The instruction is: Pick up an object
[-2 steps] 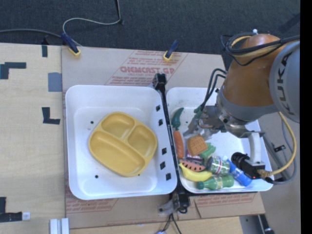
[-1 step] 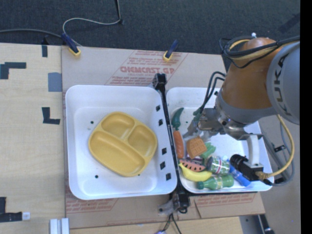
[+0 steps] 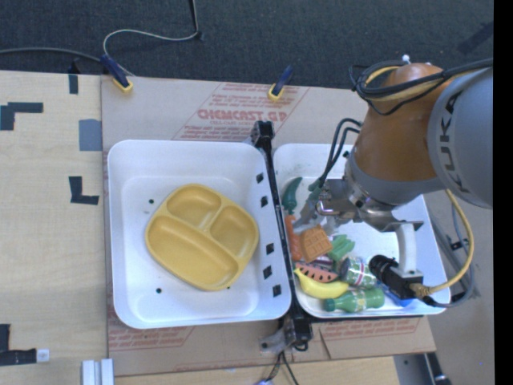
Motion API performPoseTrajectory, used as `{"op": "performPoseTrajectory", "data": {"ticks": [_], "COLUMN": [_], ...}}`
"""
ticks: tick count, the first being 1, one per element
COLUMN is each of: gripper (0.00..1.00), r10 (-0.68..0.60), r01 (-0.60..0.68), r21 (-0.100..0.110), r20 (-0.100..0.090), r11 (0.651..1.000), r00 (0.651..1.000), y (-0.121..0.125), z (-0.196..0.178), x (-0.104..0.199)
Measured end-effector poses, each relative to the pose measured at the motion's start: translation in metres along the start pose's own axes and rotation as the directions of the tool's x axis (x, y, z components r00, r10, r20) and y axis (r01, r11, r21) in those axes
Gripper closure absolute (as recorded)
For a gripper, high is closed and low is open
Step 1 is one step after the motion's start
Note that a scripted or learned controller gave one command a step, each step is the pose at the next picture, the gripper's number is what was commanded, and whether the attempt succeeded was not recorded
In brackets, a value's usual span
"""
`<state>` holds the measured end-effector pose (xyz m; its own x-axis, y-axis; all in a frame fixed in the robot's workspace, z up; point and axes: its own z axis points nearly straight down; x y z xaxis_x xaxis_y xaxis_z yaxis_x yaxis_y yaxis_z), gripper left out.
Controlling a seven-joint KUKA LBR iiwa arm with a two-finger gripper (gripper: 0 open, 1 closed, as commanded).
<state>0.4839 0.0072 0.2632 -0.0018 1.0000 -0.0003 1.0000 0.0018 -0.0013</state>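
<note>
White plastic walls bound two shallow bins side by side on a brown cardboard sheet [image 3: 232,111], parted by a black centre divider [image 3: 271,215]. One left bin [image 3: 128,239] holds a single yellow plastic divided plate [image 3: 202,235] with three compartments, lying tilted near the middle, with bare floor all round it and its right edge close to the divider.

One right bin [image 3: 429,291] is crowded: the small toys sit packed against the divider and the near wall. Among them lie one waffle-patterned orange square [image 3: 316,243], one watermelon slice with a yellow rind [image 3: 318,279], one green toy bottle [image 3: 357,300] lying on its side along the near wall, one small can [image 3: 358,273], and one dark green piece [image 3: 292,192] by the divider.

One grey and orange arm [image 3: 417,135] covers the bin's far right part. Its gripper [image 3: 321,207] hangs low just above the waffle square; whether the fingers are parted or closed cannot be made out.
</note>
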Motion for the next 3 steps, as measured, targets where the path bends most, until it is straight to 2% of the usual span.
{"op": "performPoseTrajectory", "data": {"ticks": [3], "gripper": [1.0], "r10": [-0.001], "r01": [0.001], "r21": [-0.001], "r20": [0.0], "r11": [1.0], "r00": [1.0], "y": [0.0001], "z": [-0.0041], "x": [-0.0059]}}
